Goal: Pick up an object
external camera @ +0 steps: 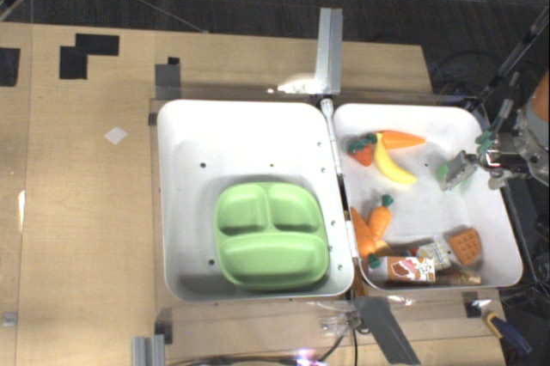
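Bench (77, 210): pale wood-look surface, smooth, matt. Both white bins (249, 128): smooth plastic, slight sheen. Green divided plate (271, 233) inside the left bin: matt moulded plastic. Banana (393, 167) and carrots (371, 228) in the right bin: smooth, glossy plastic. Carton (412, 268) beside the carrots: printed paperboard.

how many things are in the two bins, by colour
green: 1, divided plate
orange: 3, carrots
yellow: 1, banana
red: 1, small fruit
brown: 2, waffle, carton
total: 8
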`<state>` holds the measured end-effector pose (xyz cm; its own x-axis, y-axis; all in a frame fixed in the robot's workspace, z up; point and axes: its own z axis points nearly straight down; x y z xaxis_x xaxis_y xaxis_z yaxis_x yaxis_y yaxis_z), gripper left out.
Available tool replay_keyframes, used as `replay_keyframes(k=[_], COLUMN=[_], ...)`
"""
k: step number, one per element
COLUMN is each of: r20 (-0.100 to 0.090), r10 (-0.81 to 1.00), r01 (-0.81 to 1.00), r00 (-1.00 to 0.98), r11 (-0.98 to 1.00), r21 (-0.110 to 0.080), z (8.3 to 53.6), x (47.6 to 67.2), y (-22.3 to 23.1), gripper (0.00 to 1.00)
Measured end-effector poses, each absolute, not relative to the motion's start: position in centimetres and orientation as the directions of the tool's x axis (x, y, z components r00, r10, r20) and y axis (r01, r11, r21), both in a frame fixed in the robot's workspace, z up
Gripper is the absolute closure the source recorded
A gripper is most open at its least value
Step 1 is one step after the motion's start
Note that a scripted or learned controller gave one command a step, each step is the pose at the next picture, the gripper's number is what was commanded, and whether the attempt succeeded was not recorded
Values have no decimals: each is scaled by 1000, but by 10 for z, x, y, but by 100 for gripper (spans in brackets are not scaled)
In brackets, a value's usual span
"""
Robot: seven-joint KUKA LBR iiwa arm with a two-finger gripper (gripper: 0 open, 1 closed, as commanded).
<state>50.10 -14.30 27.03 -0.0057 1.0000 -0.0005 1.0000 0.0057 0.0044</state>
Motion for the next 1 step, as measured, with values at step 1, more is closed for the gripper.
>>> replay_keyframes(k=[1], r20=[0], r10=[995], r01=[995], r00=[100], r11=[-100], r21=[6], z=[312], x=[515], y=[-141], gripper=[0])
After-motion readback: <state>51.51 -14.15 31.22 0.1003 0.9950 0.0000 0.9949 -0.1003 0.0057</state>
